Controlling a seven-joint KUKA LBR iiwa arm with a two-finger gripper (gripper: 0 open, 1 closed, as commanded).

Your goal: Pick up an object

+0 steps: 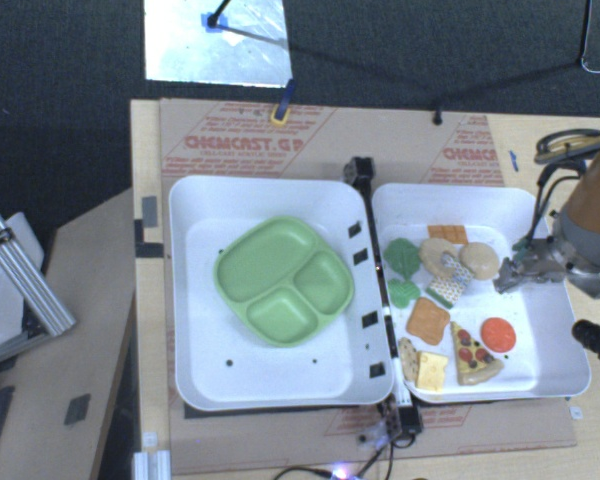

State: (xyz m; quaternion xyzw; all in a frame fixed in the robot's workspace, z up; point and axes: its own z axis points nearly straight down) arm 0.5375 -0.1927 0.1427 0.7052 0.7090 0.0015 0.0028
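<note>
1. Camera view, from my remote seat: two white bins side by side on the bench, left bin (195,268) and right bin (550,348), with a black divider strip between them.
2. Left bin holds a green divided plate (284,280), flat, roughly centred, three compartments facing up.
3. Right bin holds a cluster of toy food, mostly in its left half.
4. Top of the cluster: an orange cracker (447,234), below it a beige bun (479,260) touching a tan piece to its left.
5. Green leafy piece (402,257) sits by the bin's left wall, with a smaller green piece (404,292) just below it.
6. A small checked grey item (447,286) lies between the bun and the green pieces; I can't tell what it is.
7. Orange square toast (428,321) lies below that, near the middle of the cluster.
8. Pizza slice (473,355) near the front, tip pointing up; yellow cheese block (431,371) just beside it on the left.
9. Red round slice (498,334) just right of the pizza, apart from the rest.
10. Arm enters from the right, over the right bin's right side.
11. Gripper (510,275) sits just right of the bun, near it. Too dark and small; I can't tell how its jaws stand or whether it has hold of anything.
</note>
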